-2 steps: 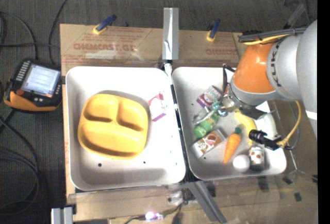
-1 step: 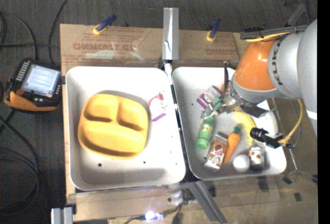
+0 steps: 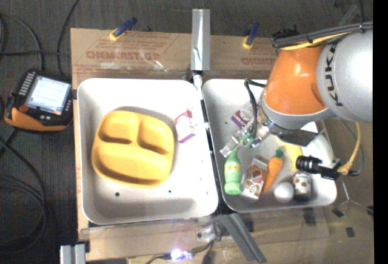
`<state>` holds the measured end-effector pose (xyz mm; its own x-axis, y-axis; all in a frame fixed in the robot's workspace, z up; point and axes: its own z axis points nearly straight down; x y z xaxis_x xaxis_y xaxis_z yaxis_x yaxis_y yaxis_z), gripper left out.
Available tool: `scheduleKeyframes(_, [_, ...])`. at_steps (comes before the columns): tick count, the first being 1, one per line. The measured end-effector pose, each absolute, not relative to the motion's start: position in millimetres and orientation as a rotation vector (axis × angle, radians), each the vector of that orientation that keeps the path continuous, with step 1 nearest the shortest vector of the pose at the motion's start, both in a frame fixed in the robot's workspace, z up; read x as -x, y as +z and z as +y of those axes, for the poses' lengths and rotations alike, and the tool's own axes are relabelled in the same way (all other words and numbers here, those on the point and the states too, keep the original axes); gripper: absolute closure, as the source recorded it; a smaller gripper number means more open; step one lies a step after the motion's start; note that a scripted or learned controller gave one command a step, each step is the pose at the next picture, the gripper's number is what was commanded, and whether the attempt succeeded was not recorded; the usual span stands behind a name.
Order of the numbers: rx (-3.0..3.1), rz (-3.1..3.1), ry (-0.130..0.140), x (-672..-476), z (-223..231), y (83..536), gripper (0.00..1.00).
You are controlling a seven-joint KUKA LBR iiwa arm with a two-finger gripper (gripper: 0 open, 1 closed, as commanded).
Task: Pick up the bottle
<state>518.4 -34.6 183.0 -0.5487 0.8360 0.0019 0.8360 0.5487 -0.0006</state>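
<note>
Item 1: a small green translucent plastic bottle (image 3: 232,174) with a pale cap, lying in the right shallow white plastic bin (image 3: 213,112) near its left wall, towards the front. It is not held.

Item 2: a small printed cardboard carton (image 3: 255,179), boxy, set just to the right of the bottle.

Item 3: an orange tapered plastic carrot (image 3: 273,172) with a green tip, placed beside the carton.

Item 4: a smooth white egg-shaped object (image 3: 283,192) and a small cylindrical printed can (image 3: 302,186), found at the bin's front right.

Item 5: the two-finger gripper (image 3: 249,136), seen below the orange band of the grey arm (image 3: 315,84), positioned above the bin just behind the bottle. Whether its fingers are apart or together cannot be told.

Item 6: the left shallow white bin (image 3: 121,208), in which a yellow rounded plastic tray (image 3: 133,147) with 3 moulded compartments is held, and just to its right a small pink-and-white packet (image 3: 186,125).
</note>
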Motion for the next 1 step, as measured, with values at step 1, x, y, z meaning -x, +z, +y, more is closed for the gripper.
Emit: scheduleKeyframes(1, [1.449, -2.786, 0.002, -499.2, -36.3, 183.1, 1.0])
